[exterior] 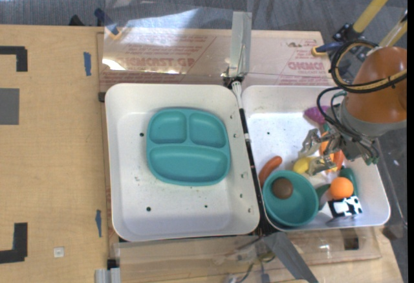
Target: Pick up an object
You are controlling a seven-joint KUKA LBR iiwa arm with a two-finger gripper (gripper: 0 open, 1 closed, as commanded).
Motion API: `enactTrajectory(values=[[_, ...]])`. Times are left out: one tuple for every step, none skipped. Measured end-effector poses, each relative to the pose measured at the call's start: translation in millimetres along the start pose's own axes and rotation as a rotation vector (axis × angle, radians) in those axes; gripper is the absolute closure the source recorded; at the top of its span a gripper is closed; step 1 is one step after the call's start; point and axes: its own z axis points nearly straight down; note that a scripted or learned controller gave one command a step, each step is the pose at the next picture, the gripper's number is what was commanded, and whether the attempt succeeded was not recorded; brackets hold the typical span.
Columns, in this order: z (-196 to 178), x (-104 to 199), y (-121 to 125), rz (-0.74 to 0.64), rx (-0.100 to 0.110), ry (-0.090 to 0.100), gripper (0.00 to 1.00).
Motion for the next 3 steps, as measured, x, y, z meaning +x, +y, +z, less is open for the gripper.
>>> enactTrajectory(values=[[-121.6,-73.0,32.1,0.039,0.0,0.001,1.0],[-161.8,-120.8,93.9,0.158,-0.003,0.007,1.0],[-124.4,-103.3,-27.8,-0.245,-0.003,0.012,1.0]])
